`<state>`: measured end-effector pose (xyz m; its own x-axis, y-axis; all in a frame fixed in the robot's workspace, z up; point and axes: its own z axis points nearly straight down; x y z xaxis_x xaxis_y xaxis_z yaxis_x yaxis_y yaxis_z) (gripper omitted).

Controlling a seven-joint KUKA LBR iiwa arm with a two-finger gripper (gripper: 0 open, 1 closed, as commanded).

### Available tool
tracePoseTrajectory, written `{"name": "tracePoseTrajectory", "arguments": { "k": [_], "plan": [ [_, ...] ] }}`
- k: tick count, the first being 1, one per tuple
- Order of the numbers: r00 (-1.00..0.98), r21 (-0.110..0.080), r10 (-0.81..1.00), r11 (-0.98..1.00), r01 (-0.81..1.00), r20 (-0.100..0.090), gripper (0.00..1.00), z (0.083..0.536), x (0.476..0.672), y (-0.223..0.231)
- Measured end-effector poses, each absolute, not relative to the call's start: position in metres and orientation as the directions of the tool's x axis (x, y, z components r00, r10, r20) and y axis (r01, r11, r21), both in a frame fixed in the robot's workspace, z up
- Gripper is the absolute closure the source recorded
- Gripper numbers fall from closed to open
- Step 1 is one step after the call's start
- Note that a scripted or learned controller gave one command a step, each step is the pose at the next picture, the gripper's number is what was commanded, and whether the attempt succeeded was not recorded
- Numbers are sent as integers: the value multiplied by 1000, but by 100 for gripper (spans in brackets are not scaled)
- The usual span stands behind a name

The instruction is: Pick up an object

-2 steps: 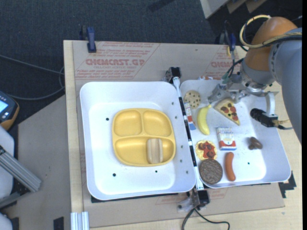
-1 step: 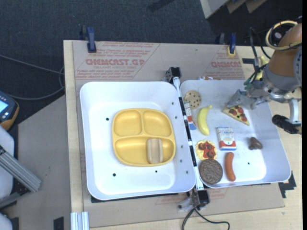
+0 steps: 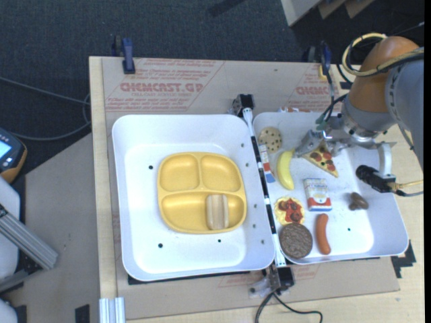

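- Arm [image 3: 387, 79] came in from the right, grey w/ orange band, wrist over the back of the right bin [image 3: 390, 221].
- Gripper [image 3: 322, 140] sat low over the back-centre of that bin, right at the pizza slice [image 3: 323, 160]. Jaws: couldn't tell how far apart, and couldn't tell if anything was between them; the slice lay just below/beside the tips, contact unclear.
- Pizza slice was flat on the bin floor, point aimed toward the front right.
- Cookie [image 3: 271, 138] lay in the back-left corner of the right bin, near the divider.
- Banana [image 3: 286, 170] lay just in front of the cookie, lengthwise front-to-back, left of the pizza slice.
- Small red & white carton [image 3: 316, 195] sat mid-bin, in front of the pizza slice.
- Small round piece w/ red topping [image 3: 291, 209] lay left of the carton; dark brown patty [image 3: 296, 240] just in front of it, at the front-left corner.
- Hot dog sausage [image 3: 323, 234] lay right beside the patty, lengthwise.
- Small brown lump [image 3: 357, 201] sat toward the right side, apart from the rest.
- Left bin [image 3: 135, 247] held a yellow divided plate [image 3: 178, 180]; a hot dog bun [image 3: 216, 211] sat in its front compartment.
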<state>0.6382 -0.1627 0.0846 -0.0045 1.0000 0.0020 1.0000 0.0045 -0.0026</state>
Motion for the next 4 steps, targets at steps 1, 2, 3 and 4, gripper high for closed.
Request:
{"name": "tracePoseTrajectory", "arguments": {
  "k": [1, 2, 3, 4],
  "plan": [
    [2, -9, 1000, -2, 1000, 4, 0, 89, 533, -130],
    [-5, 5, 1000, 5, 1000, -2, 0, 85, 591, -93],
    [-10, -28, 1000, 10, 1000, 4, 0, 82, 664, -107],
    [6, -3, 1000, -6, 1000, -1, 0, 149, 584, -148]
  ]
}}
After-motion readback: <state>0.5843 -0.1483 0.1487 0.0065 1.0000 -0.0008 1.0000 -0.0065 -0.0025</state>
